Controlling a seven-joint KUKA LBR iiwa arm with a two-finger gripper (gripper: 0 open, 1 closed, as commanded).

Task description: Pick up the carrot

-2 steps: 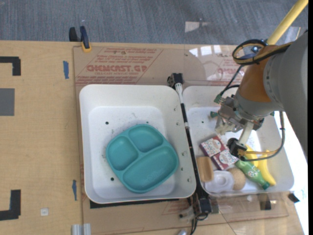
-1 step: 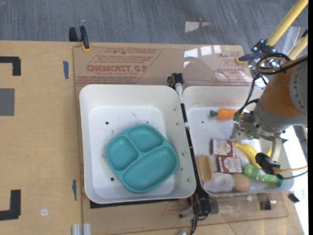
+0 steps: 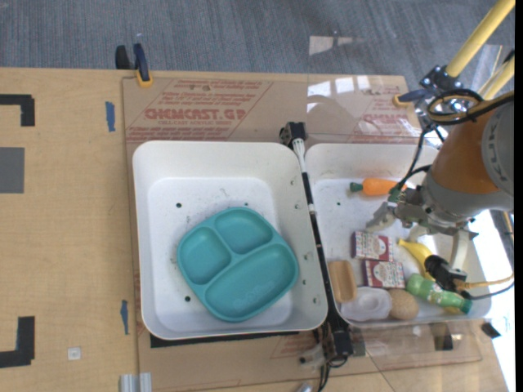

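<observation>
The carrot (image 3: 377, 188) lies in the right-hand bin (image 3: 327, 219), in the upper part of the frame's right half, near the bin's far wall. It is orange with a small green top pointing left, lying roughly level across the picture.

Just right of and a little below the carrot sits the tool (image 3: 398, 211), at the end of the grey arm (image 3: 470, 178) that comes in from the right edge with its orange band above the wrist. The tool's metal parts hang close to the carrot's right end, but nothing can be seen between its fingers, and from this angle it is not possible to tell whether they are spread or closed, or whether they touch the carrot.

Below the tool, in the lower part of the same bin, several things lie close together: a small red and white box (image 3: 370, 245), a second box (image 3: 382, 274) just under it, a yellow banana (image 3: 417, 253), a green bottle-shaped item (image 3: 435, 292), a tan bread-like piece (image 3: 341, 280), a clear cup (image 3: 366, 304) and a pale round item (image 3: 403, 304).

The left-hand bin (image 3: 155, 243) holds a teal divided plate (image 3: 237, 262) with three compartments, lying flat in the middle lower part of the frame. Both bins rest on the desk (image 3: 57, 219).
</observation>
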